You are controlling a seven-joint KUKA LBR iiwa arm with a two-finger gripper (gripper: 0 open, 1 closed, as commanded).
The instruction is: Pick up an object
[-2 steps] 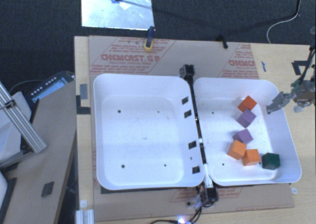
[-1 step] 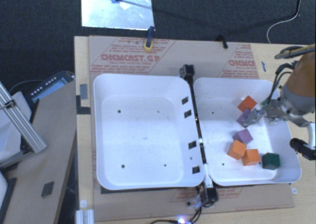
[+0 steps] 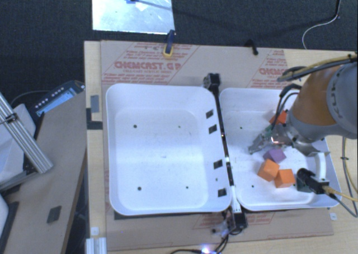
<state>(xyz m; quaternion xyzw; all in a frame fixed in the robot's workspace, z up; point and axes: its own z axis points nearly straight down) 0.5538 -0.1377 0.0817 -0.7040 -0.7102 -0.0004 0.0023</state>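
The grey two-finger gripper point(image 3: 258, 145) is lowered into the right shallow white bin point(image 3: 240, 191), just beside a small purple block point(image 3: 276, 155). Two orange cubes point(image 3: 276, 173) are seen near it. Its opening cannot be told.

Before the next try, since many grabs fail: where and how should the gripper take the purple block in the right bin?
Take the purple block from above, across its two opposite flat sides, near its middle. It lies flat on the floor of the right bin, just beside the gripper. An orange block sits close below it, with another orange block beyond, so I would probably close the fingers along the free left-right sides.
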